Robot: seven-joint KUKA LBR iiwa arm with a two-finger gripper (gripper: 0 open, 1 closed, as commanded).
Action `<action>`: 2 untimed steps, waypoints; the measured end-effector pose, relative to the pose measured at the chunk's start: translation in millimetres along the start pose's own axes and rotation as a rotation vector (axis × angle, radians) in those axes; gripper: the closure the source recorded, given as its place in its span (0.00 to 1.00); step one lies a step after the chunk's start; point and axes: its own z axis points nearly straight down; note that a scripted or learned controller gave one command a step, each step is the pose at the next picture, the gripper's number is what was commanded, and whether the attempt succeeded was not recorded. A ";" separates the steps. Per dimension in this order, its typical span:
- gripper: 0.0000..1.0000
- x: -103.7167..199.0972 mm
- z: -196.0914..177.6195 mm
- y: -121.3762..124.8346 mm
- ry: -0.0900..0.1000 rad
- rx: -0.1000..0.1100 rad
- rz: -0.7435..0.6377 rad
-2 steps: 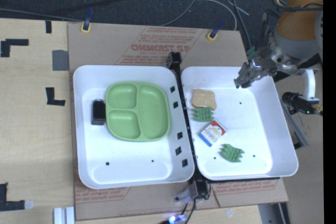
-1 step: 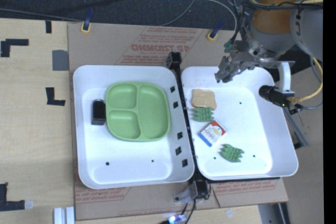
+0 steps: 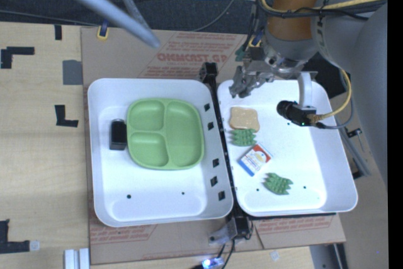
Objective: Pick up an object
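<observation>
Hovered over right white bin's (image 3: 315, 195) far-left corner: grey two-finger gripper (image 3: 242, 86); jaw state impossible to tell. Just below, tan toast-shaped slice (image 3: 244, 118), touching green leafy piece (image 3: 243, 137). Nearer: small red-and-white packet (image 3: 254, 159), second green leafy piece (image 3: 277, 184).

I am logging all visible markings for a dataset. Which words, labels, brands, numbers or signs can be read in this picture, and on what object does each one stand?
"CHEMCAST GP" is my best reading of the red print on the cardboard sheet; it is blurred, so I am not sure.
More red print lines on the same cardboard: too blurred to read.
Small red, white and blue packet in the right bin: print too small to read.
</observation>
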 end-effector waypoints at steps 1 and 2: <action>1.00 56.6 18.3 2.4 -0.001 0.001 0.000; 1.00 103.4 30.0 9.4 -0.001 0.000 0.001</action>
